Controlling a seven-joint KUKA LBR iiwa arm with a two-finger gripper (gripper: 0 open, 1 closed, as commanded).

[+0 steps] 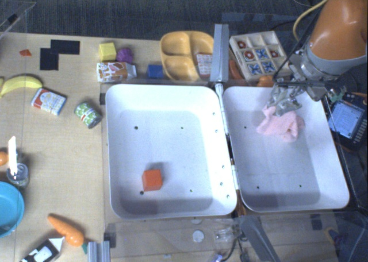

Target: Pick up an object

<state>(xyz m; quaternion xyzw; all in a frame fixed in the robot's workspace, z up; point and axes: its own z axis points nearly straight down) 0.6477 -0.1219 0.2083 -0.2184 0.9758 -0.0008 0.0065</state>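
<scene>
A crumpled pink cloth [281, 124] lies in the upper part of the right bin [287, 192]. My gripper [285, 102] hangs right over the cloth's top edge, where the fabric bunches up toward it; the metal parts hide the contact. An orange-red block [152, 179] sits in the lower part of the left bin [167, 111], far from the gripper.
The arm's grey wrist and orange band [339, 25] reach in from the upper right. Behind the bins stand a yellow divided dish [183, 54] and a tic-tac-toe board [259, 53]. Toy food, a banana [18, 84] and a carrot [67, 230] lie on the bench to the left.
</scene>
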